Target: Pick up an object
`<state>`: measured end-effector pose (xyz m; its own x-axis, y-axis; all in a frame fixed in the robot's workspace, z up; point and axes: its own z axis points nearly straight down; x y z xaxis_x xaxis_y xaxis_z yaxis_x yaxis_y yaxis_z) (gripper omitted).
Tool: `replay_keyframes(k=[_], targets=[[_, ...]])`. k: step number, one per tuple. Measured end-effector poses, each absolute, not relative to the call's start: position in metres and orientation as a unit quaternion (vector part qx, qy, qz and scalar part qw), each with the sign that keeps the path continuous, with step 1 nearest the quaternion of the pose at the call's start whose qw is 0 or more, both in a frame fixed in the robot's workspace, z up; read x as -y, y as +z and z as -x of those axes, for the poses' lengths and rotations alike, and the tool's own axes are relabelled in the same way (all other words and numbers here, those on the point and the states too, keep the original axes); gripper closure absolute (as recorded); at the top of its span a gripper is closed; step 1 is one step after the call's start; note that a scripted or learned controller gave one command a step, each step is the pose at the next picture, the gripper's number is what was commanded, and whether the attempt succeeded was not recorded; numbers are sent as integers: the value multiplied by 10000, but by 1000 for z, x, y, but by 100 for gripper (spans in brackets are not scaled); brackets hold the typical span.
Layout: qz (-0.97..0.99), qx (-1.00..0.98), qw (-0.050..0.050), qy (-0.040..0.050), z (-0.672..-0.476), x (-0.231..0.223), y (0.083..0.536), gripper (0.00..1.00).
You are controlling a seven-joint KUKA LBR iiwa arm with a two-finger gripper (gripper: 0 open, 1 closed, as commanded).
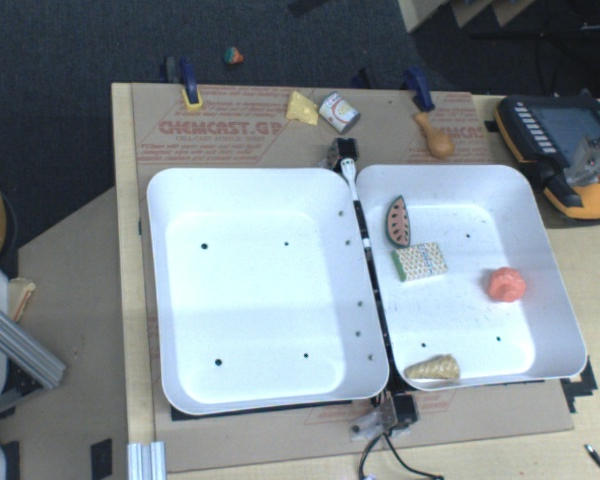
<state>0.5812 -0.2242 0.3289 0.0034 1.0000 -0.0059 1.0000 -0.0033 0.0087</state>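
In right bin [540, 218], watermelon slice [397, 221], patterned block [420, 262], pink ball [506, 285], gripper state can't tell.

Bright overhead light is washing out the white bins [250, 193], leaving soft shadows in them. The dark floor [100, 28] is looking dim and slightly grainy.

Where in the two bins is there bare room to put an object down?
The left bin is bare across its floor. In the right bin, free patches lie between the pink ball and the cone, and along the far wall. The watermelon slice and patterned block crowd its left side.
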Motion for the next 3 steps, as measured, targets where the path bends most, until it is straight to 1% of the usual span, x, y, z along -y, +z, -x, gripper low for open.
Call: replay_keyframes(k=[1,2,3], targets=[[-7067,-7075,113,43,-570,224,533,100],[-7068,-7074,-91,-37,-510,167,342,100],[-7049,-7093,-16,3,-478,104,366,100]])
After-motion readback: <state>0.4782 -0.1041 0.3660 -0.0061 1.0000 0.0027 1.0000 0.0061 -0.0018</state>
